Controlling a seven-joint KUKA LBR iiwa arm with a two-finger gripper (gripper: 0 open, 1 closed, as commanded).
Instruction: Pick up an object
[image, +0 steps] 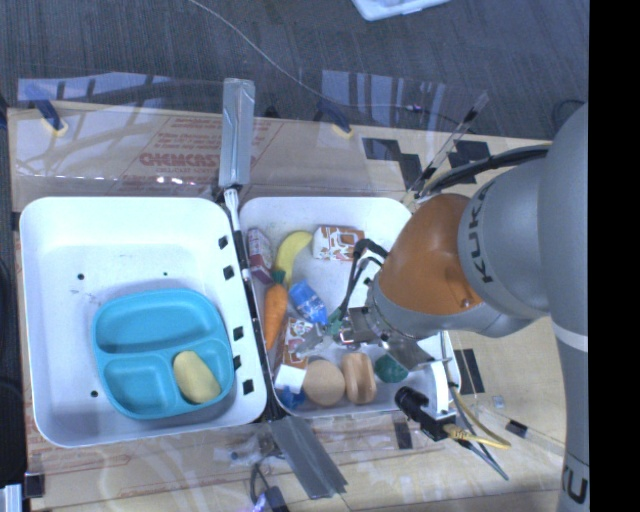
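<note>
1. Your grey KUKA arm with the orange band (440, 270) hides the gripper over the right white bin (385, 210), so I can't tell its state.
2. Targets there are crammed: orange carrot (274, 312), tan rounded lump (324, 382), brown bread-like piece (359, 377). You'll likely snag two, or clip the wall.

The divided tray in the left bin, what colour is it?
Light blue tray, seen in the camera view.
</note>
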